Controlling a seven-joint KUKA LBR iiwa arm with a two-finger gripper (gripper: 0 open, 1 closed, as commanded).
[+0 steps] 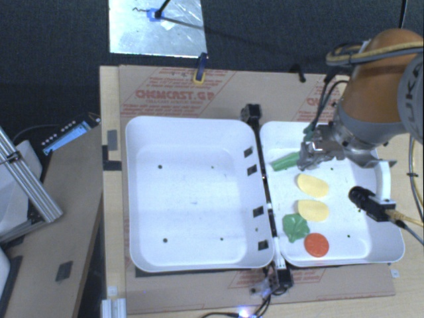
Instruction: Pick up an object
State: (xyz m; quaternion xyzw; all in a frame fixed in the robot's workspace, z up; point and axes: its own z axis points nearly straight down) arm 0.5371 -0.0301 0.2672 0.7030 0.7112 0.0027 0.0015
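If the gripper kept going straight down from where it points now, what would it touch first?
Most likely the green stick-shaped piece in the right bin: the gripper hangs right at its end. Depth is unclear from this slanted view, so it might land on bin floor beside it.

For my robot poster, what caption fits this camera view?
Robot claw hovers by a green stick in the right bin.
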